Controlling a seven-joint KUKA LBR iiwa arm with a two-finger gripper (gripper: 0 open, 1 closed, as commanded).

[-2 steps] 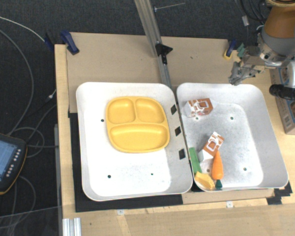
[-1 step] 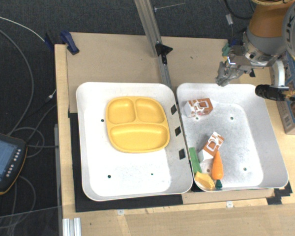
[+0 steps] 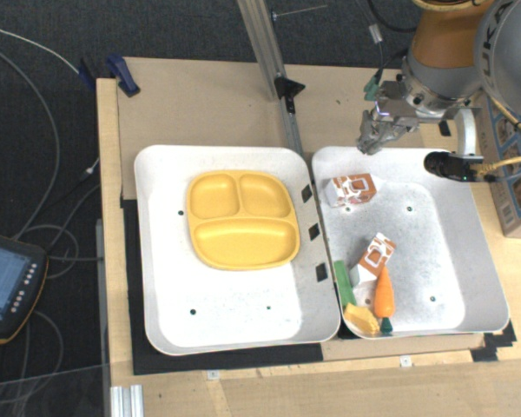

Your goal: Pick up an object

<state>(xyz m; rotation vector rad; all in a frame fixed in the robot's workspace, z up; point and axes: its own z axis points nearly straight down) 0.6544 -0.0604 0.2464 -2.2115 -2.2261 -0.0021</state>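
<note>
Crowded into the near corner of the right bin (image 3: 451,233), a carrot (image 3: 384,292) suits picking, with cartons (image 3: 351,189) beyond, while the gripper (image 3: 371,142) hangs over the far rim, holding nothing, whether spread I cannot tell.

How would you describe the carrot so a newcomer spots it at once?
Look at the right white bin, then at the cluster of items by its near left corner. The carrot is the small orange tapered piece there, just below a white-and-orange carton. It is the only solid orange item, unlike the green stick and yellow piece beside it.
</note>
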